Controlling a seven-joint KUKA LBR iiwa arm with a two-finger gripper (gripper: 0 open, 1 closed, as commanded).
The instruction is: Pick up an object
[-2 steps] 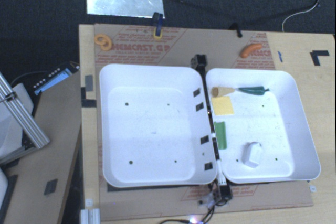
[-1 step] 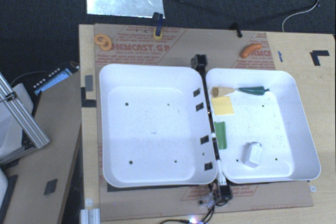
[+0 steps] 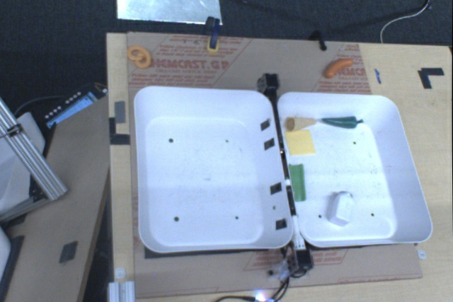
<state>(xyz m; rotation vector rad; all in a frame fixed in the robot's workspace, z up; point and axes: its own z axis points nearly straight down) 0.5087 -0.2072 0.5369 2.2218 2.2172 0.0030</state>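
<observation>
The right bin (image 3: 407, 152) holds four things: a green-handled brush (image 3: 327, 122) with a tan tip at its 11 o'clock corner, a yellow square block (image 3: 300, 143) just below it, a green bar (image 3: 296, 181) along the 9 o'clock wall, and a white block (image 3: 340, 208) toward 6 o'clock. The left bin (image 3: 205, 166) lies beside it on the table (image 3: 233, 56), where an orange ring (image 3: 139, 56) sits at 11 o'clock and an orange sausage-shaped piece (image 3: 338, 68) at 1 o'clock.

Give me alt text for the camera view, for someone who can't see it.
Two shallow white bins sit side by side on a bench; the right bin holds a yellow square, green block, white object, and a teal-handled brush. No objects are visible in the left bin.
</observation>
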